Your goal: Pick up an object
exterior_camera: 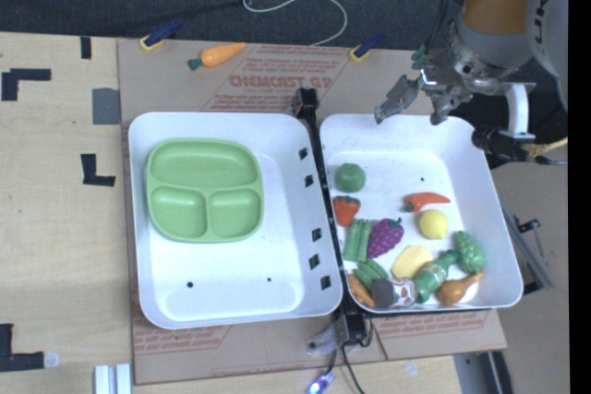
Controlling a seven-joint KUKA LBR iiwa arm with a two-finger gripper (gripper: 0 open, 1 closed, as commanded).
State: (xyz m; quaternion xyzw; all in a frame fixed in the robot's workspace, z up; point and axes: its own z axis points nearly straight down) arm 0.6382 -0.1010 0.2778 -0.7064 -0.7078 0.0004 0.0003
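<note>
My gripper (417, 106) hangs above the far rim of the right bin (480, 163), open, with nothing between its two dark fingers. Below it the right bin holds toy food: a green round fruit (350, 177), a red strawberry (344, 209), a red chili (426, 199), a yellow lemon (432, 222), purple grapes (385, 236), a green pea pod (355, 240), a yellow banana-like piece (410, 260), broccoli (469, 251) and a brown pear (454, 292). All lie apart from the gripper, toward the bin's near half.
The left bin (166, 291) holds a green divided plate (204, 190). A toy carrot (215, 56) lies on the cardboard behind the bins, near a yellow-blue clamp (162, 34). A white cable (295, 9) loops at the back.
</note>
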